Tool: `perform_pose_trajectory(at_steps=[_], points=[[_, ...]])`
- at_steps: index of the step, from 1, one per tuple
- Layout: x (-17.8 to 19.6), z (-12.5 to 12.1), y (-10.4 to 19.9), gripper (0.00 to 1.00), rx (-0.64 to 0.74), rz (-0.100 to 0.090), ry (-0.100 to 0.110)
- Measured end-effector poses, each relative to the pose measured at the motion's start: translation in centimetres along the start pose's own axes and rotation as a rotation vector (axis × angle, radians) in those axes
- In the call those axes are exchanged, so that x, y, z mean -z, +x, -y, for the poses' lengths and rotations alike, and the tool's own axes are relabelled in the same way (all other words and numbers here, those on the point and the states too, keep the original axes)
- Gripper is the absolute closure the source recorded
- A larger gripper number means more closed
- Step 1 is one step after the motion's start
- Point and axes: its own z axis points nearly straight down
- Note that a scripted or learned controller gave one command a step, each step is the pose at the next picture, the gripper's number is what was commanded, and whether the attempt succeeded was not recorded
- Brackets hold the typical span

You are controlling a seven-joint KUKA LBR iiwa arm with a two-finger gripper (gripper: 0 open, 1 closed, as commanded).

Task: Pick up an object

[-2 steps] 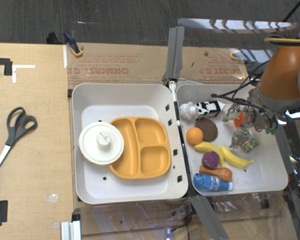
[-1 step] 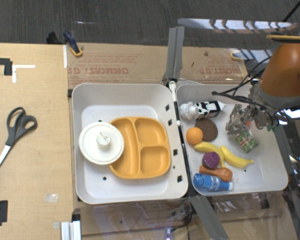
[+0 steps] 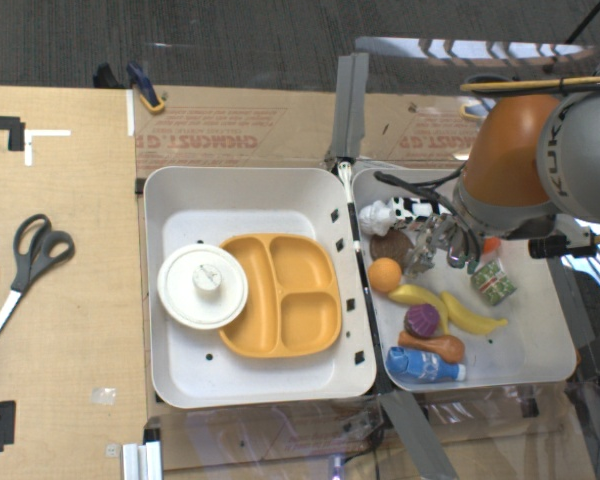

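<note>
Although nothing is yet held, several failures can be foreseen from how things lie. On the bench at far left, a pair of scissors (image 3: 25,258) is seen, well apart from any work. In the left bin (image 3: 160,368) a white round lid (image 3: 203,285) is seen overlapping the left edge of a yellow divided plate (image 3: 285,296); neither is near the arm.

In the right bin (image 3: 540,358) the pickable things are crowded. A black-and-white toy cow (image 3: 400,211) and a brown piece (image 3: 392,244) are found at the upper left, an orange (image 3: 384,274) just below them, then a purple plum-like fruit (image 3: 422,320), two bananas (image 3: 450,306) touching each other, an orange drumstick-shaped toy (image 3: 435,345) and a blue bottle (image 3: 423,367) near the front wall. A green-and-red packet (image 3: 494,282) is placed further right.

The gripper (image 3: 438,246) is seen low among the brown piece, the orange and the bananas, under the grey and orange arm (image 3: 525,153). How far the jaws are parted cannot be told, since the metal parts are blurred together, and nothing is visibly caught between them.

Because the things lie so close, a neighbour could be struck or pinched instead of the intended one. Round fruit is judged likely to roll or be squeezed out sideways. A closure on bare bin floor is also possible.
</note>
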Motion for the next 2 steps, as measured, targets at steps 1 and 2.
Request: perform_pose_trajectory(at_steps=[1,2], points=[[0.0,-1.5,-1.9,1.0,-0.22,0.002,0.002],[12.8,-7.2,0.6,1.0,-0.238,-0.004,0.004]])
